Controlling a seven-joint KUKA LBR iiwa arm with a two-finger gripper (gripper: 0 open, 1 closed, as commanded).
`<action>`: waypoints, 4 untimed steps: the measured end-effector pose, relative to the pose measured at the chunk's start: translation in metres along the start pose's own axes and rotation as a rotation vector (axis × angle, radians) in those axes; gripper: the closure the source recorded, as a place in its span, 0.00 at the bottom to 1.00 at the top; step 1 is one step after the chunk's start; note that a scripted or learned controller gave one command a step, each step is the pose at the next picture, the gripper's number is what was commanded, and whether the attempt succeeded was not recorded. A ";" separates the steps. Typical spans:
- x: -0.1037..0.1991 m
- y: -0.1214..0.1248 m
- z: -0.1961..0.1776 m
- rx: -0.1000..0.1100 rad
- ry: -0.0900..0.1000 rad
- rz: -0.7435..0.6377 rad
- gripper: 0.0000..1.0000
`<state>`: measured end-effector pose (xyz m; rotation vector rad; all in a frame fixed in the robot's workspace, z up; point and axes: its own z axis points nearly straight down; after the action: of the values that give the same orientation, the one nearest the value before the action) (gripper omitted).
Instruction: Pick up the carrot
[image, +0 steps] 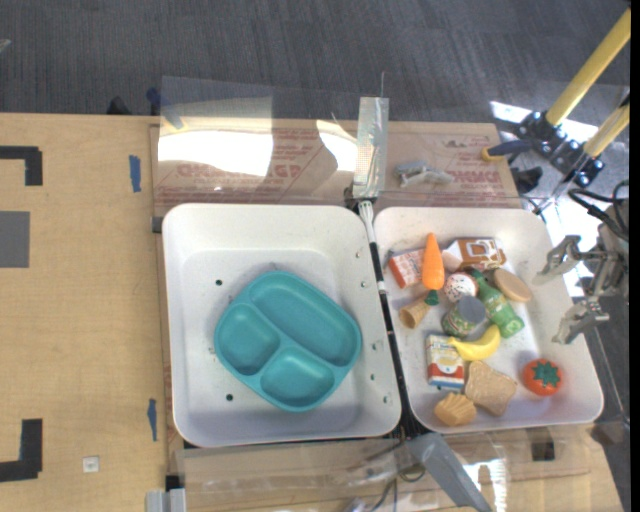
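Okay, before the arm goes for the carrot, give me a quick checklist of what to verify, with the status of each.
1. Carrot located, in the right bin near its upper left: ok.
2. Carrot exposed from above, nothing lying on it: ok.
3. Room around the carrot: not ok; a red-and-white carton sits against its left side and a white ball is close below.
4. Hand over the bin's right edge, well off the carrot: not ok; it needs to travel left.
5. Hand open for the grasp: cannot tell.
6. Teal tray in the left bin, out of the way: ok.
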<state>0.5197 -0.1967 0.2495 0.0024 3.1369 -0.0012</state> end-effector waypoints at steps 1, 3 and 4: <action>-0.099 0.058 0.095 -0.003 0.000 0.156 0.00; -0.062 0.105 0.158 0.000 -0.010 -0.017 0.00; 0.033 0.104 0.153 -0.001 0.001 -0.325 0.00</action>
<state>0.4876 -0.0925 0.0959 -0.5060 3.0972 -0.0002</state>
